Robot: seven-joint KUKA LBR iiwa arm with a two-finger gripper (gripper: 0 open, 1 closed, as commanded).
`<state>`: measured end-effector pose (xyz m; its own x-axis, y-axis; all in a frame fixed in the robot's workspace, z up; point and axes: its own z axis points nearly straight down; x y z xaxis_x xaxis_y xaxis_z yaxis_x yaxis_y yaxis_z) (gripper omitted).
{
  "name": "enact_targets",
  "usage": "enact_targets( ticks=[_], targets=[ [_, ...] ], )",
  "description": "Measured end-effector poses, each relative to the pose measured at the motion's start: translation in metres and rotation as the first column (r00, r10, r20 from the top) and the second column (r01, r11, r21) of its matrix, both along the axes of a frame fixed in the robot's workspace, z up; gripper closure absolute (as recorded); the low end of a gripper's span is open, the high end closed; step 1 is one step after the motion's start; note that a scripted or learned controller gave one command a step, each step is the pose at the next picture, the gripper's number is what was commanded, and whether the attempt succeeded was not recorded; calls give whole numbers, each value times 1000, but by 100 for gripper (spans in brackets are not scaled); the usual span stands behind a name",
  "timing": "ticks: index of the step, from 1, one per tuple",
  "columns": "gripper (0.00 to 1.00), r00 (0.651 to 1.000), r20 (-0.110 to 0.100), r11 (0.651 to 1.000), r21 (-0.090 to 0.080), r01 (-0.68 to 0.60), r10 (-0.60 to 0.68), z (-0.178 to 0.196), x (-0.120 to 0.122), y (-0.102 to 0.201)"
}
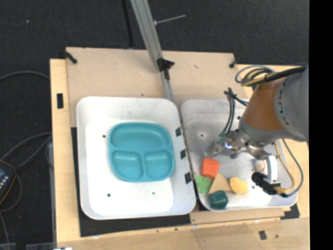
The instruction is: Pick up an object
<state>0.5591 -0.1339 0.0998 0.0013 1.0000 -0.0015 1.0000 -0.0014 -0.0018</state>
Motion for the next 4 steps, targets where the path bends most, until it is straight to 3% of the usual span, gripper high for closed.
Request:
enact_targets(
  ticks=[1,2,4],
  targets=[
    [100,1000,5,1000,1,5,-5,12,1,-1],
    [100,1000,8,1000,-1,1,-1,61,-5,-7],
    [100,1000,10,1000,-1,-5,5,183,11,-6]
  ],
)
